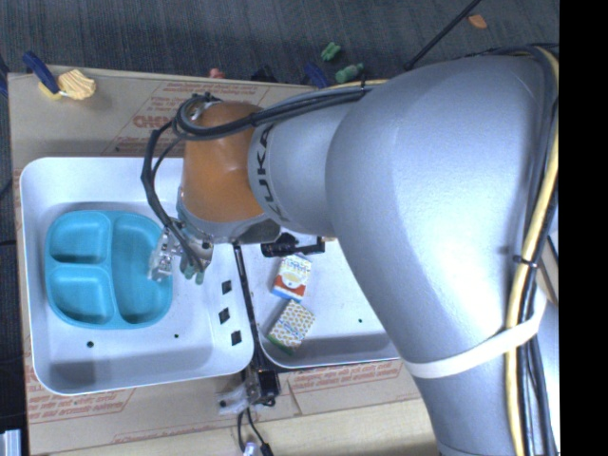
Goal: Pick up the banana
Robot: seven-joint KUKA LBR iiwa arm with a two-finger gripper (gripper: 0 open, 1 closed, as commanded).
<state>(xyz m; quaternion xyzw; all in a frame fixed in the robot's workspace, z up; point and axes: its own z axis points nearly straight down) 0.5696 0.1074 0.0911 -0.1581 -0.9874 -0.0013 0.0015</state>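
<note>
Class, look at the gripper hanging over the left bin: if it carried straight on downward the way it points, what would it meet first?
Probably the blue divided tray: the gripper hangs over its right edge, though depth is hard to judge.

Two bins sit side by side on the desk. In the left bin a divided tray lies toward its left side. The end effector hangs over that tray's right edge (reaching in from the right). In the right bin a small carton lies just behind a wrapped packet, both near its left wall.
</note>
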